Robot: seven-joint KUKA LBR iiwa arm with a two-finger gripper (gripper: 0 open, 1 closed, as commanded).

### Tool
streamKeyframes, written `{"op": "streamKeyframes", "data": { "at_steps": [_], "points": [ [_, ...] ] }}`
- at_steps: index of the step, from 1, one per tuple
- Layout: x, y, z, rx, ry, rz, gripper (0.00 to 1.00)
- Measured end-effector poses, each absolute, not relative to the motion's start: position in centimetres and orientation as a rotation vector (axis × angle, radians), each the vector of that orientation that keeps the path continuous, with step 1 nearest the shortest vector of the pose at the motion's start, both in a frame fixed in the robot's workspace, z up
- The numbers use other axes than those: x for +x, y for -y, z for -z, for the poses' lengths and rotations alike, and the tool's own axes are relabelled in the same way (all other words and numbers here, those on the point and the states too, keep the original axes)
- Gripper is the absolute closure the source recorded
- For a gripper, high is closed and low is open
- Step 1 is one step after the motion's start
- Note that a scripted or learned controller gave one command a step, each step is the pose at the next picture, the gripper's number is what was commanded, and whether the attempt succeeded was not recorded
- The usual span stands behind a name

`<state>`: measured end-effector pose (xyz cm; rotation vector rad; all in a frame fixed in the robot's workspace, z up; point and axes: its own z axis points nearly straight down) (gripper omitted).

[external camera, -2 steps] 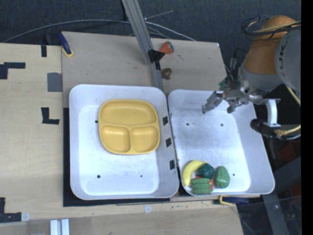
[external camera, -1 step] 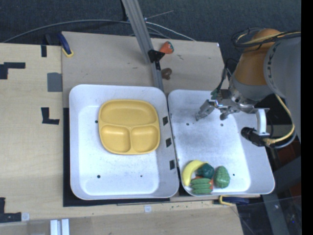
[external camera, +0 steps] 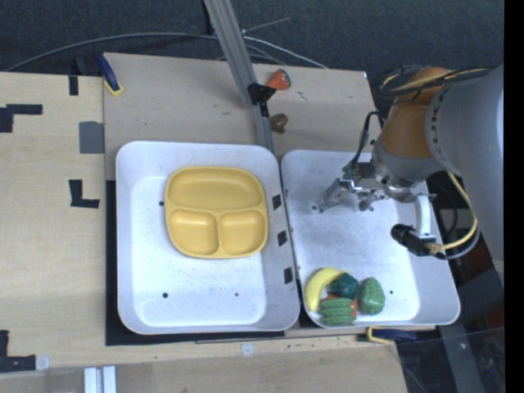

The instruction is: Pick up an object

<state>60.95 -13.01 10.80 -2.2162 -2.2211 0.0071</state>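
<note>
Down in the near corner of the right bin (external camera: 426, 297) lies a small cluster of toy foods, touching one another: one yellow banana (external camera: 321, 283), curved and lying along the bin's left wall; one dark teal piece (external camera: 345, 286) just beside it, too small to identify; one rounded green piece (external camera: 372, 295) on the right side of the heap, with a ridged, glossy skin; and one red-and-green piece (external camera: 337, 308) at the front, closest to the bin's near rim. That makes four objects in all, each in a single copy, packed tightly enough that their edges overlap in the camera view. Well apart from them, up in the far half of the same bin, the gripper (external camera: 344, 198) hangs low over the bare speckled floor, its two thin metal fingers spread apart and pointing toward the left; nothing sits between them, and whether their tips touch the bin floor cannot be told. Behind it the grey arm (external camera: 467, 129) with its orange band (external camera: 405, 129) comes in from the right. Two white bins stand side by side; the left bin (external camera: 139, 301) carries one yellow divided tray (external camera: 217, 211), with three compartments, resting flat in its far half.
</note>
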Motion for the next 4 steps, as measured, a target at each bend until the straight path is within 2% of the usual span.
{"op": "streamKeyframes", "data": {
  "at_steps": [1,4],
  "points": [
    [61.0,13.0,-12.1,-2.217,2.224,-0.004,1.00],
    [60.2,13.6,-26.6,-2.223,2.226,0.004,1.00]
  ]
}}
